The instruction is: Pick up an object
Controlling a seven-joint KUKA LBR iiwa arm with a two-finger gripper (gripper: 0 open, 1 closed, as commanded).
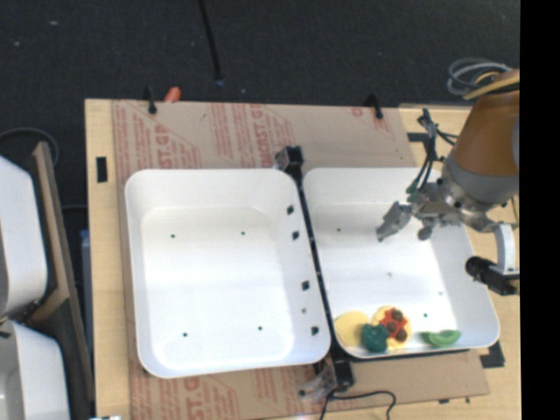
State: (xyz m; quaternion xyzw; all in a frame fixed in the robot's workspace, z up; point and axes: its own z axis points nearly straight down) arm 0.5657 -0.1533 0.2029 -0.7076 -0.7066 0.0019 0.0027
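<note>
Small objects lie along the front edge of the right bin [367, 261]: a pale yellow flat piece [350, 326], a teal lump [374, 339] on it, a red and orange piece [394, 320], and a green piece [440, 338] further right. My gripper [407, 228] hangs over the back right part of that bin, well behind these objects. It is open, with nothing between its fingers. The orange-banded wrist [486, 143] rises behind it at the right.
The left bin [219, 261] stands beside the right one, with a black divider strip [306, 261] between them. Both rest on a cardboard sheet [219, 134] over the bench. A black clamp [289, 157] sits at the back between the bins.
</note>
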